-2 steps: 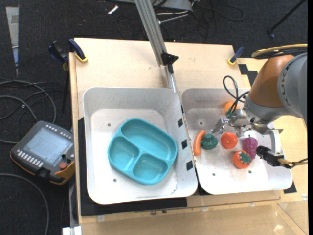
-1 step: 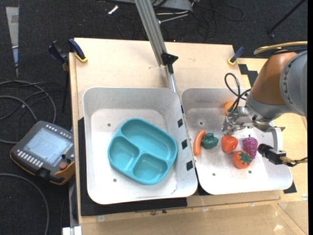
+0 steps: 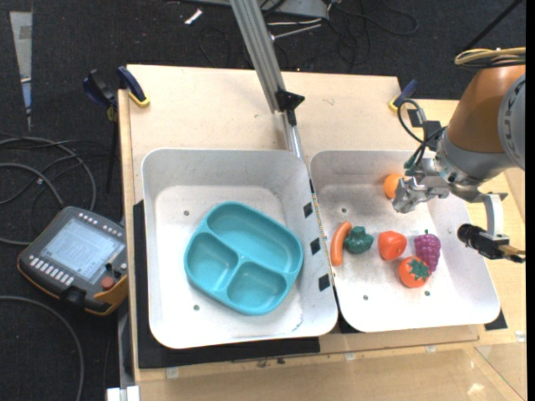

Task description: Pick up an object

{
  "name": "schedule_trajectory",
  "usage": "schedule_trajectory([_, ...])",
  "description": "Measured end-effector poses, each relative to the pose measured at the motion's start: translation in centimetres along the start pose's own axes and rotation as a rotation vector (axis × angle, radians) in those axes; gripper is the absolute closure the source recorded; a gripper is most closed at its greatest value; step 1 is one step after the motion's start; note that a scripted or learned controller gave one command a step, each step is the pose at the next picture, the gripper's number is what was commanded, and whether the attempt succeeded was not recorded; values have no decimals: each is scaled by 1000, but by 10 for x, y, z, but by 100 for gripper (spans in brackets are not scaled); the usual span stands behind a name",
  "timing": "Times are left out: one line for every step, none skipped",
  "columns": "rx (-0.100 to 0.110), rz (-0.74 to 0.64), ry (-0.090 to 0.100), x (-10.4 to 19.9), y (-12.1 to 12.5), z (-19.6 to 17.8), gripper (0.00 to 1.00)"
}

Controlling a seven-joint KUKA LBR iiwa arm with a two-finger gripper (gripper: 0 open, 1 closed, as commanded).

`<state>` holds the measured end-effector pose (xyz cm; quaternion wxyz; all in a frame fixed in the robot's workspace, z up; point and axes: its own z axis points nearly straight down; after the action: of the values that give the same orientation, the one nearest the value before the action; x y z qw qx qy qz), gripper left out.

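The right bin [image 3: 468,303] holds several toy foods. An orange fruit [image 3: 390,185] lies near its back, partly covered by my gripper [image 3: 407,200], which hangs right beside it. In a row across the middle lie an orange carrot [image 3: 338,242], a green broccoli piece [image 3: 359,241], a red pepper [image 3: 391,245], purple grapes [image 3: 427,247] and a red tomato or strawberry [image 3: 413,272]. I see nothing between the fingers.
A turquoise divided plate [image 3: 242,258] lies in the left bin [image 3: 167,224]. A grey metal pole [image 3: 261,44] slants up from between the bins. Blue-and-yellow clamps [image 3: 134,86] grip the bench's back corners. A control pendant [image 3: 75,257] sits on the floor at left.
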<state>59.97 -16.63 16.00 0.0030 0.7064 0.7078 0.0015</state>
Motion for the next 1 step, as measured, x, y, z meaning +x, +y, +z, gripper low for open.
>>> schedule_trajectory([-2,-2,0,9,2,-60,100])
